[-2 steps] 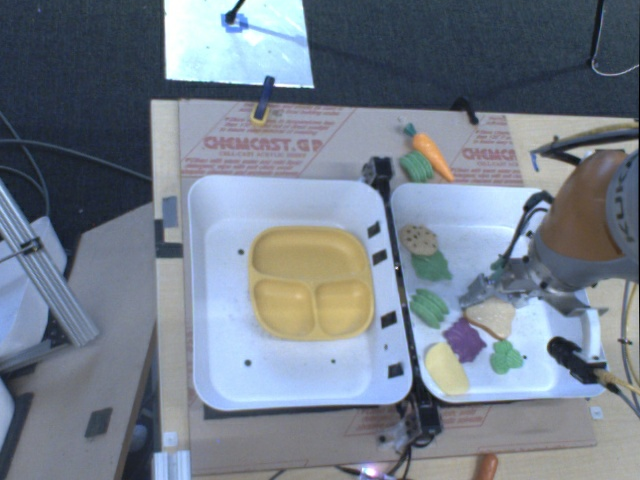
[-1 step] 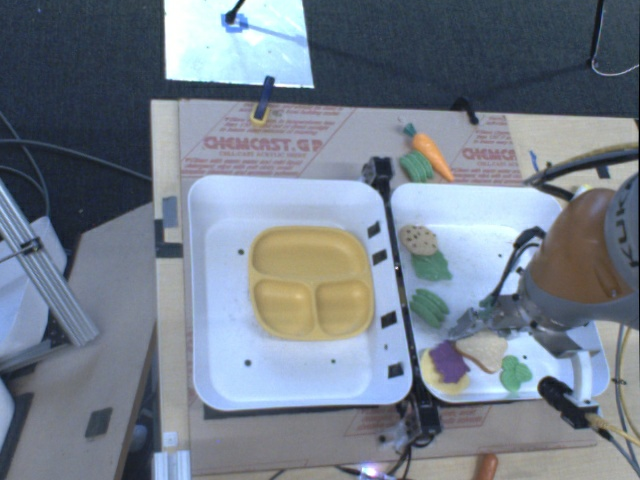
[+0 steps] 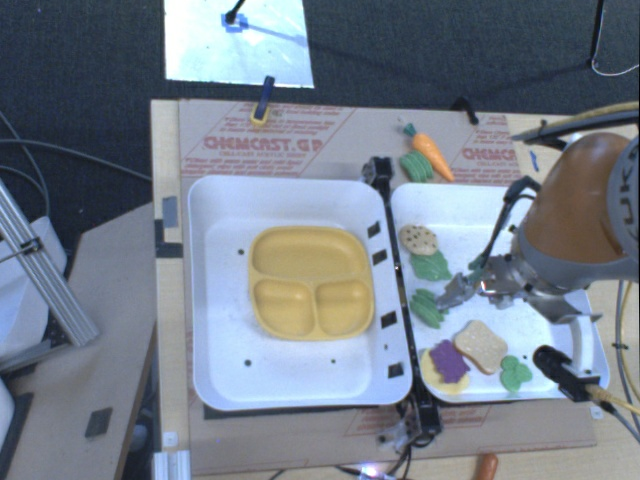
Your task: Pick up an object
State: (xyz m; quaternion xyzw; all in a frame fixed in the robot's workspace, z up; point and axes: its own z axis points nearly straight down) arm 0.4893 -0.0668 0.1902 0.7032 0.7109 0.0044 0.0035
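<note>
My hand [image 3: 458, 290] hangs low, grip state unclear; the green leaves [image 3: 428, 308] just beside it could be nudged away.

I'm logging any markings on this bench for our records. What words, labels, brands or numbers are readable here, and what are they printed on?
"CHEMCAST GP" in red, on the brown protective sheet under the bins, left of the toy carrot; the last letters are uncertain.
A second red print of the same kind on that sheet, right of the carrot: partly hidden by the arm, too cut off to read fully.
Smaller red print beneath both: too blurred to read.
Nothing legible on the white bins or the yellow tray.
</note>
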